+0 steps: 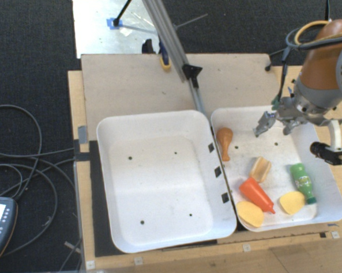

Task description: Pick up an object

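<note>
A: Item one, the pincer (276,124)?
B: It is seen above the back of the right bin (331,210), hung from the grey arm (322,66) with the orange band. Two fingers are spread apart, one tip toward the bin's middle, the other nearer the arm. Nothing is seen between them, and no object is touched; it is recorded as open and unloaded.

A: Contents of the right bin?
B: Six things are listed. A brown drumstick (224,141) is laid near the left wall at the back. A tan block like a bread piece (260,169) is placed near the middle. An orange-red carrot (256,195) is laid aslant just in front of it. A yellow round piece (250,213) is found at the front left, touching or nearly touching the carrot's thick end. A second yellow piece (292,202) is set at the front right, just beside a green bottle (302,182) that is laid flat.

A: The left bin (110,137)?
B: It is entered as a white bin with small dark dots on its floor.

A: Nearest object to the pincer?
B: The drumstick and the bread piece are both near, yet clearly apart from the fingers.

A: Surroundings?
B: Both bins are carried by the desk (230,71); black cables (22,165) are noted on the floor at the left.
</note>
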Robot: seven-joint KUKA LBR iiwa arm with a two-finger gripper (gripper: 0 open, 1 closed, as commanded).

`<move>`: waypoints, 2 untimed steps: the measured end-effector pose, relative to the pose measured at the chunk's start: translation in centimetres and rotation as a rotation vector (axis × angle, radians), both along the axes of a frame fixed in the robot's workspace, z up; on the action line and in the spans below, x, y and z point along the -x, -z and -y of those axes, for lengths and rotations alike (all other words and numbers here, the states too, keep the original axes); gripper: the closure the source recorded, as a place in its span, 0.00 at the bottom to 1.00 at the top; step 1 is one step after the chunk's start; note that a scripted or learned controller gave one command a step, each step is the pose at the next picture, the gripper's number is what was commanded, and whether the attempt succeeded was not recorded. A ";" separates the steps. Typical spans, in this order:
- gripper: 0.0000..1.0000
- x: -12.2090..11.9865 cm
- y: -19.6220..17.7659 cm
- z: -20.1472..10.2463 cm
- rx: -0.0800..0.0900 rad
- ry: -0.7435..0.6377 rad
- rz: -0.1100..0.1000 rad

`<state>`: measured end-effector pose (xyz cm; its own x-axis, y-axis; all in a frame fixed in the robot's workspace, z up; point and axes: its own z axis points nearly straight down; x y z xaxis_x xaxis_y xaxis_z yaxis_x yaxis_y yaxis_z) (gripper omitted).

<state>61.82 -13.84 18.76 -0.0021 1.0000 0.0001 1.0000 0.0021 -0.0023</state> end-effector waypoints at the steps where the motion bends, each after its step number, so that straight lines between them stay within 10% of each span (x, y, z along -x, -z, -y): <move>1: 0.00 0.1 4.7 -0.9 -0.001 -0.001 0.000; 2: 0.00 0.2 9.9 -0.9 0.000 0.000 -0.001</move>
